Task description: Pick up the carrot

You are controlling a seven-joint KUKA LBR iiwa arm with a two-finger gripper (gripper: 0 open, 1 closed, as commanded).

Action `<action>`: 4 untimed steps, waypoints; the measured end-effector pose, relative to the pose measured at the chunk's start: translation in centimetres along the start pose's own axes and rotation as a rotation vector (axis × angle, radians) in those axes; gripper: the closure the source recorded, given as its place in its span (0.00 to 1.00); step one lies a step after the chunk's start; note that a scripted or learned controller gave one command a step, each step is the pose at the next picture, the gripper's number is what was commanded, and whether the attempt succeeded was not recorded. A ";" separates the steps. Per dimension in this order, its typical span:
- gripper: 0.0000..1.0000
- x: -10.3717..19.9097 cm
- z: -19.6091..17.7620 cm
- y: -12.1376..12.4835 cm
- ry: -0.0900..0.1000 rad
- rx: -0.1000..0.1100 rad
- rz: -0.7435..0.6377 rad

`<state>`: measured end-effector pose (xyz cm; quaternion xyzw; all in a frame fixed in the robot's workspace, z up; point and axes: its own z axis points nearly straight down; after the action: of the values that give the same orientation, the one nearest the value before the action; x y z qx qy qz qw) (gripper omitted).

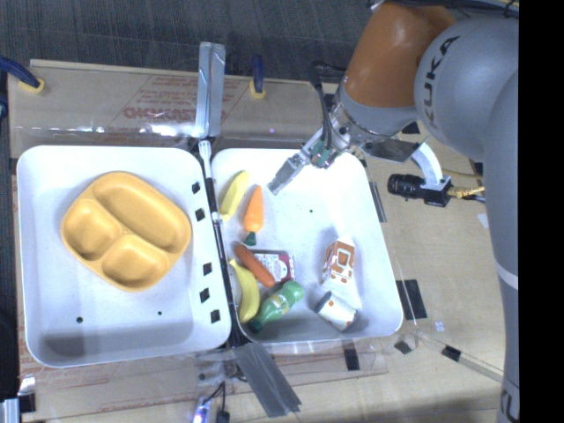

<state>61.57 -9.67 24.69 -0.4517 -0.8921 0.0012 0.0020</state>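
The carrot (254,208) is orange with a small green stem end and lies near the left wall of the right bin (374,236), pointing up and down in the view. A yellow piece (233,192) lies just to its left. My gripper (282,179) hangs over the upper part of the right bin, slanting down to the left. Its tip is a short way up and to the right of the carrot's top end, apart from it. Nothing shows held at the tip.
Lower in the right bin lie a second orange-red vegetable (256,264), a red packet (278,263), a banana (246,296), a green bottle (278,303) and a white carton (339,270). The left bin (44,324) holds a yellow divided plate (126,229).
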 end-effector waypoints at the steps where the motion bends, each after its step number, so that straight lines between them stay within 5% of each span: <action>1: 0.00 -3.2 9.0 0.7 -0.001 -0.001 -0.115; 2: 0.00 -1.2 15.4 1.4 -0.005 -0.004 -0.286; 3: 1.00 -1.3 14.3 1.5 -0.007 -0.004 -0.291; 4: 1.00 1.6 5.4 0.7 -0.005 -0.003 -0.400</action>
<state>61.15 -7.94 19.31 -0.2654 -0.9641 0.0003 -0.0008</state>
